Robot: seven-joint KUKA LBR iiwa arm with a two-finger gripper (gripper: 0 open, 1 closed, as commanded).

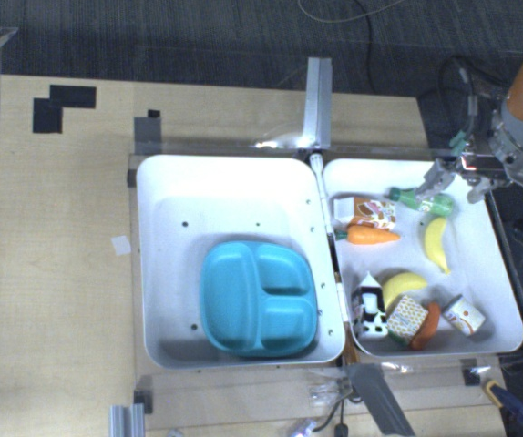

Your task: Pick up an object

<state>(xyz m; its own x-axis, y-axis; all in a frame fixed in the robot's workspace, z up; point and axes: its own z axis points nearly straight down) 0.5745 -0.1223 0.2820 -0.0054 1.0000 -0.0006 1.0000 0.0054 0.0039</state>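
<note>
Green bottle [423,200] looks like my closest candidate: lying on its side at the far end of the right bin [507,321], just beside my gripper [457,182]. Nothing sits between my fingers [441,177], so no grasp yet. They look spread apart, tips hanging over the bin's far right corner, just right of the bottle.

Rest of the right bin, moving out from there:
- banana [436,243] just near of the bottle, lying roughly near-far
- carrot [372,236] to the left, with a snack packet [371,212] touching it on the far side
- yellow lemon-like fruit [404,286] mid-bin
- cow-pattern carton [369,309] and a checkered box [406,317] at the near end, packed close together, some red item tucked under the box
- small white cup [466,318] near right

Left bin [166,198] holds a blue divided plate [260,299] in its near half.

Status, my read: approach done or nearly so; descent, closure and lift all remain. Bottle is clear on its near side, so clutter shouldn't interfere much.
</note>
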